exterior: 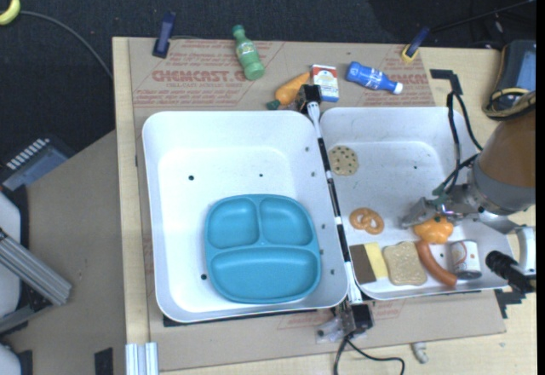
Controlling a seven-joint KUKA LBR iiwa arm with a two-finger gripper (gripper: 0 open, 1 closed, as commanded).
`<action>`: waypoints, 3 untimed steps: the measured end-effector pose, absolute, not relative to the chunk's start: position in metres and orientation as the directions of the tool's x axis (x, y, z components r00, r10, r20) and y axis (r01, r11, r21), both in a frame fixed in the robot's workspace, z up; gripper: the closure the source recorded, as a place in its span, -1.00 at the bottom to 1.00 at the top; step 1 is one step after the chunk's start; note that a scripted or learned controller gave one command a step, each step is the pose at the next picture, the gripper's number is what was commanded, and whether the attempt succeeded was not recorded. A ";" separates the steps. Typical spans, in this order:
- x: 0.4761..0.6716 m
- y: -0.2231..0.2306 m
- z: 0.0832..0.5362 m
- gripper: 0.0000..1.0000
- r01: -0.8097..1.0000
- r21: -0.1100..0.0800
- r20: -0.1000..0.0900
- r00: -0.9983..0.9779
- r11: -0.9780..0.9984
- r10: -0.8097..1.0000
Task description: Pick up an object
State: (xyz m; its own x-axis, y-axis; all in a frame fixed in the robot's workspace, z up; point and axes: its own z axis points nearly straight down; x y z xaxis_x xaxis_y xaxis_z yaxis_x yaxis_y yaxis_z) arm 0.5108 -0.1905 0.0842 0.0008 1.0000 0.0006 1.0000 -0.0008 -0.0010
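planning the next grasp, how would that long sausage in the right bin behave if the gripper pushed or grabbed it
The sausage looks rounded and slightly curved, so a sideways push would probably roll or pivot it. Its surface looks smooth, so the fingers may slip unless they close across its middle. It lies against the bread slice and near the bin wall, which may crowd the gripper.

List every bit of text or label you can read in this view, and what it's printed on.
"CHEMCAST" in red, repeated, on the cardboard sheet under the bins; the smaller red lines beside it are too blurred to read.
Green bottle: label too small to read.
Blue bottle: label unreadable.
Red and white carton: print blurred, unreadable.
No text is legible on the blue plate or the white bins.
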 end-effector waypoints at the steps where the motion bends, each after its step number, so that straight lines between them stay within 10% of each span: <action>1: 0.479 -0.132 0.084 -1.00 1.000 -0.002 0.002 -0.001 0.001 1.000; 2: 0.479 -0.132 0.094 1.00 1.000 0.000 0.000 0.001 -0.001 1.000; 3: 0.479 -0.132 0.094 -1.00 1.000 -0.001 0.000 0.001 -0.001 1.000</action>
State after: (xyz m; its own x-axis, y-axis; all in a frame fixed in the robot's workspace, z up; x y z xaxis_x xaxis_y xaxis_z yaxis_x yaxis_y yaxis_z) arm 0.4788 -0.1321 0.0938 0.0005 1.0000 0.0004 1.0000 -0.0005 -0.0006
